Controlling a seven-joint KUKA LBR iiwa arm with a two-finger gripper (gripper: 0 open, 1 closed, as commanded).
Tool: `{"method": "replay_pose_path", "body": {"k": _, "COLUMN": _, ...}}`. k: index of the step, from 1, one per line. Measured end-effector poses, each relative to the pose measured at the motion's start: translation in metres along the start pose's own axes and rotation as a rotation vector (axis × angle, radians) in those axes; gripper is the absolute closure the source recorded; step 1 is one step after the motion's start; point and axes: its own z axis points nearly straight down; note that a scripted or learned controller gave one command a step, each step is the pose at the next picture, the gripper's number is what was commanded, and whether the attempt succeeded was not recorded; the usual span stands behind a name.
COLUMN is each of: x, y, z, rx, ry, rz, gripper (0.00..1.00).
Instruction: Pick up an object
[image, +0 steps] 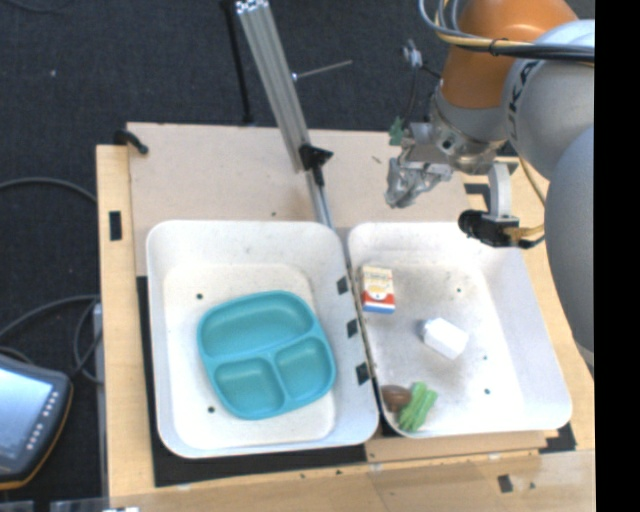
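Note:
My gripper (405, 192) hangs above the back edge of the right bin (520, 300), with nothing visible between its fingers. In that bin lie a small red, white and blue carton (378, 289) near the left wall, a white block (443, 337) in the middle, and a green object (419, 406) beside a brown one (396, 397) at the front left corner. All of these sit well below and in front of the gripper.
The left bin (180, 260) holds a teal divided tray (265, 352). A slanted metal post (285, 95) rises behind the bins. A black fitting (488, 228) sits at the right bin's back rim. The arm's grey body (565, 150) fills the right side.

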Motion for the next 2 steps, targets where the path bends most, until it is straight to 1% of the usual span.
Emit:
{"method": "replay_pose_path", "body": {"k": 1, "x": -0.093, "y": 0.007, "z": 0.046, "rx": 0.008, "ry": 0.0, "rz": 0.002, "gripper": 1.0}}
{"method": "replay_pose_path", "body": {"k": 2, "x": -0.032, "y": -0.033, "z": -0.023, "rx": -0.002, "ry": 0.005, "rz": -0.011, "gripper": 1.0}}
